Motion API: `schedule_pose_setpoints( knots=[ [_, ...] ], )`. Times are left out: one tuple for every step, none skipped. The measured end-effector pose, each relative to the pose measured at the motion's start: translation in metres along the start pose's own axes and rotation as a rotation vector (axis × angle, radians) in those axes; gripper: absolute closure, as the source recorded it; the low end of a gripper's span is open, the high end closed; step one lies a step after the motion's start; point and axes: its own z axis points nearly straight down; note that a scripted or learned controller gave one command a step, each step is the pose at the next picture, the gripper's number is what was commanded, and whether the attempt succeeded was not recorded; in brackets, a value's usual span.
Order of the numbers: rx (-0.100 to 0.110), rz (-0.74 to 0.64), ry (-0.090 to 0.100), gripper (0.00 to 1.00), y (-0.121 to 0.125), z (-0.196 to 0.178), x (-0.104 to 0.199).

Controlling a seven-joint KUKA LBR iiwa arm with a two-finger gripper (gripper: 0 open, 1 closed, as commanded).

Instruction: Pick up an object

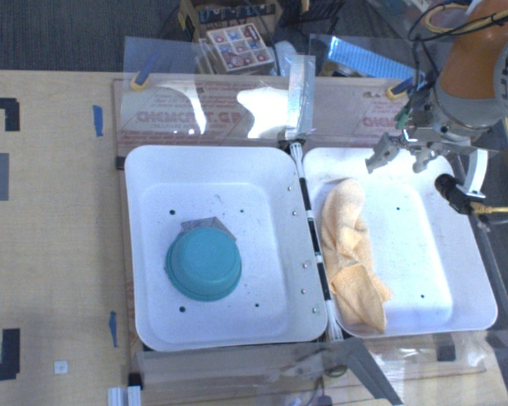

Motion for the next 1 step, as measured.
schedule_pose_setpoints(
  knots=[
    [0.000, -0.157, 0.000, 0.00, -0.0735, 0.0750, 0.0112]
  ],
)
